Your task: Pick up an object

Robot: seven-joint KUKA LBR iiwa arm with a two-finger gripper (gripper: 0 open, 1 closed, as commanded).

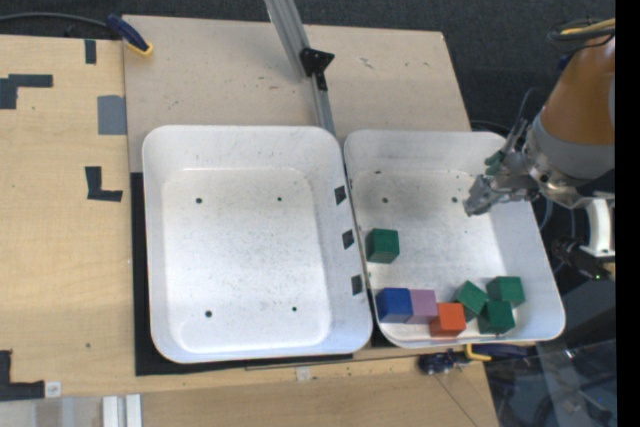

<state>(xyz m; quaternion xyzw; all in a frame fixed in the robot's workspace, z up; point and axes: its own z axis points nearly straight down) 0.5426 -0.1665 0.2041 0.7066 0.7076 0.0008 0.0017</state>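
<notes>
Right bin (420,165) holds a lone green cube (383,244) and a corner cluster: blue (394,303), purple, orange, three green; gripper (482,196) above it, opening unclear

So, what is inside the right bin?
The right bin holds a lone green cube and, along its near wall, blue, purple, orange and three green cubes. The gripper covers part of the floor.
</notes>
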